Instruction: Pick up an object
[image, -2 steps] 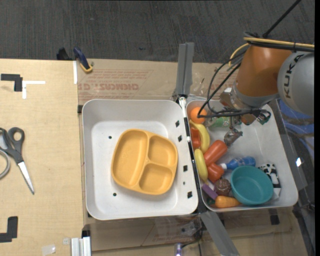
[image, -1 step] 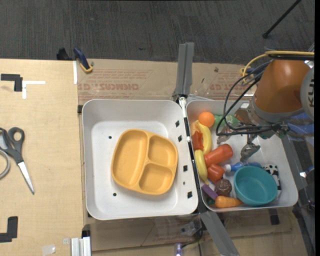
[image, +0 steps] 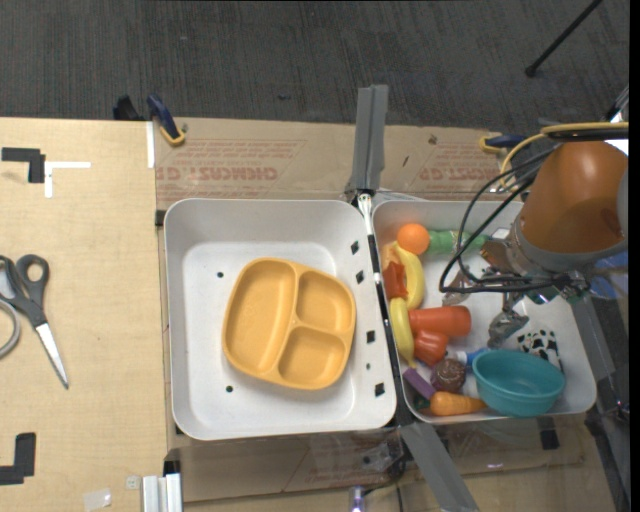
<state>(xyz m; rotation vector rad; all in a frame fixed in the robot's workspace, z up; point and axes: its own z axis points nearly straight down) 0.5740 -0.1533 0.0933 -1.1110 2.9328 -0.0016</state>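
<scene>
So the arm comes in from the right of the frame and hangs over the right bin, with the gripper dangling low in the middle of it. Honestly can't tell if the fingers are spread or pressed together, the wrist and cables cover too much, and nothing is visibly pinched between them.

The right bin is where all the pickable stuff is: an orange ball at the top, a banana along the left wall, a red pepper in the middle, a teal bowl lower right, and a carrot at the bottom edge. The left bin just holds a yellow divided plate.

My guess is these are light plastic toy foods, stiff and a bit slippery. The pepper sits just left of the gripper, and I'd grab it across its narrow middle. The bowl probably needs a rim pinch, which slips easily.
</scene>
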